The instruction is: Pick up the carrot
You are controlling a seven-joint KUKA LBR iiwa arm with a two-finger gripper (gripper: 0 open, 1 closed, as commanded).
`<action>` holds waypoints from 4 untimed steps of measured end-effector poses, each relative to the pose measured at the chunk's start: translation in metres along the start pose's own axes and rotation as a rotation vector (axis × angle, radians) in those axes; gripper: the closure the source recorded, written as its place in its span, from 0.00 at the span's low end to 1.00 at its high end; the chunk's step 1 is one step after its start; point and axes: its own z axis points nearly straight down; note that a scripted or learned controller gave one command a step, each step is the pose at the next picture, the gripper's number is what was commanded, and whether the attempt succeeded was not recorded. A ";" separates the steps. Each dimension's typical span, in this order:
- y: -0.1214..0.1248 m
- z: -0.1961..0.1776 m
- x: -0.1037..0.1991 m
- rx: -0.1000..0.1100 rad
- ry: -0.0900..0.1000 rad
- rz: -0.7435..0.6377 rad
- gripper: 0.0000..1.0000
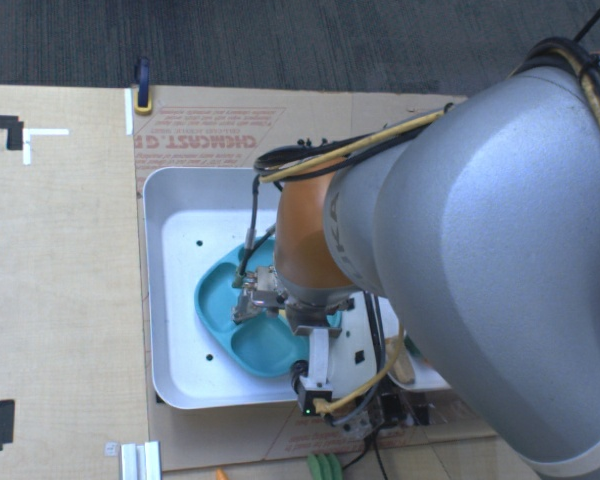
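Observation:
My grey arm with its orange band [305, 233] reaches in from the right and covers most of the bins. The wrist hangs low over the left white bin [170, 268]. The gripper [248, 296] shows as metal parts at the wrist's left edge, right above a teal divided dish [265, 348] on the bin floor. The arm hides much of the dish and whatever lies under the wrist.
The bins rest on a cardboard sheet [205, 133] over the wooden bench. A blue and yellow clamp [142, 86] sits at the sheet's far left corner. Something green [325, 465] pokes in at the bottom edge. A tan object [403, 361] peeks out beside the arm.

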 end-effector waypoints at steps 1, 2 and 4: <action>0.005 0.008 0.055 -0.015 -0.007 0.147 0.00; -0.016 0.008 0.015 -0.015 0.009 0.015 0.00; 0.011 0.009 0.049 -0.010 -0.003 0.120 0.00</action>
